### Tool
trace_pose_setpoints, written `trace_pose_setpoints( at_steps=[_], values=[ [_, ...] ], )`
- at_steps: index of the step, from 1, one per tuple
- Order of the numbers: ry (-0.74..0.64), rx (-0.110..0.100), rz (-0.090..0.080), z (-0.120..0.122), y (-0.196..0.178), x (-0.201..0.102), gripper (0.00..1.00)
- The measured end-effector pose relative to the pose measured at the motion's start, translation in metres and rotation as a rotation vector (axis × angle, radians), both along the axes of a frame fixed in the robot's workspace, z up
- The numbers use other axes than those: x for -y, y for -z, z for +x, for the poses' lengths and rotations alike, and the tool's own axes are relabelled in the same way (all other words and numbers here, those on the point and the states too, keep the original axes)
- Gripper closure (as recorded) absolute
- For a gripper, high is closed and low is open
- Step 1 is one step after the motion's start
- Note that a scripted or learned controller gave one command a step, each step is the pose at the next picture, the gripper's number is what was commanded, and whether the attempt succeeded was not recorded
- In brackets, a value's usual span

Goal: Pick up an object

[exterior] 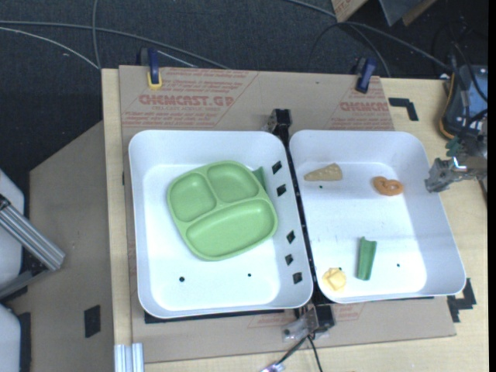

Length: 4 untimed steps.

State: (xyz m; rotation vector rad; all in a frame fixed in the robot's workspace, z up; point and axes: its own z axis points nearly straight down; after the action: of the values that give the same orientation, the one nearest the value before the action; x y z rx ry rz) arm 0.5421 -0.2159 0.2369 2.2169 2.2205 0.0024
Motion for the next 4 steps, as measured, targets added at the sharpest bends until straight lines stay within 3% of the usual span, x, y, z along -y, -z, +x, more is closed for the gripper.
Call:
trace_pose_setpoints(
  at_steps=[2, 4],
  values=[
    [-0.005, -0.006, 0.005, -0.016, -0.008, -0.114, 1.0],
    [-0.004, -0.007, 0.005, -0.008, 0.007, -0.209, 1.0]
  ],
)
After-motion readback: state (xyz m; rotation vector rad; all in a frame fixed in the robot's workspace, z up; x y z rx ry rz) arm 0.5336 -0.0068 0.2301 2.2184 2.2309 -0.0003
